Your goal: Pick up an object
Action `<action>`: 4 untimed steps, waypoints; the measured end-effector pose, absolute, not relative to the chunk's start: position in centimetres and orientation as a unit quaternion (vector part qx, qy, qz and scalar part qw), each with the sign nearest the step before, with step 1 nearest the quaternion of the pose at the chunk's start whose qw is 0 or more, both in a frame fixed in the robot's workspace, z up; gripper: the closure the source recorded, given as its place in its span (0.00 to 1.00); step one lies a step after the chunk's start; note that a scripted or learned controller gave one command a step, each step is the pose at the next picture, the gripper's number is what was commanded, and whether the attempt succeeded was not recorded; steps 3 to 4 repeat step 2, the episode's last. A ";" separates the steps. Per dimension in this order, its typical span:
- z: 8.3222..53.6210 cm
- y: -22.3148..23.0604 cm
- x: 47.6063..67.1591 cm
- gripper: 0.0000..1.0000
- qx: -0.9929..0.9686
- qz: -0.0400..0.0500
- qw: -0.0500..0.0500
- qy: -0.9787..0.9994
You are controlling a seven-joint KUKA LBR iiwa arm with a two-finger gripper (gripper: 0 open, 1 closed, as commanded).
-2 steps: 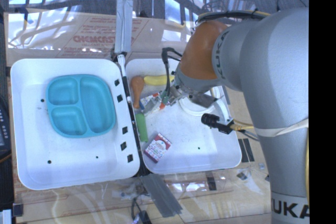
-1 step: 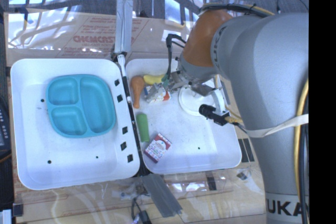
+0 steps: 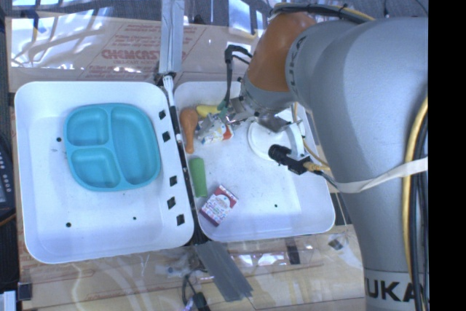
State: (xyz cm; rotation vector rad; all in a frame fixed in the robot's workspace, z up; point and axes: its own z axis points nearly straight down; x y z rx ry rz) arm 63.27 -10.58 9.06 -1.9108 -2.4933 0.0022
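The arm reaches down into the right bin (image 3: 306, 218), its hand (image 3: 231, 115) low over a small cluster near the bin's far left corner: an orange carrot-like piece (image 3: 188, 128), a yellow piece (image 3: 206, 110) and a crumpled, multicoloured item (image 3: 212, 130) lying close together. Whether the hand is apart or together cannot be told, since the wrist hides it, and nothing is visibly held.

To do the grasp well, the hand should settle on one item only, probably the crumpled one, which lies nearest, and come down straight so that its neighbours are not dragged along. The cluster sits near the divider between the bins and the far wall, so room there is tight, and a sideways approach risks striking the rim.

A green cylinder (image 3: 198, 176) beside the divider and a small red box (image 3: 218, 205) near the front wall lie well apart, with open floor around them. The left bin (image 3: 36, 215) carries a blue divided plate (image 3: 112, 146).
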 end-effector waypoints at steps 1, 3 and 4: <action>9.9 -10.6 63.3 1.00 -0.606 0.002 0.001 -0.795; 21.2 -6.4 58.5 1.00 -0.671 0.001 0.001 -0.742; 21.2 -6.4 58.5 1.00 -0.671 0.001 0.001 -0.742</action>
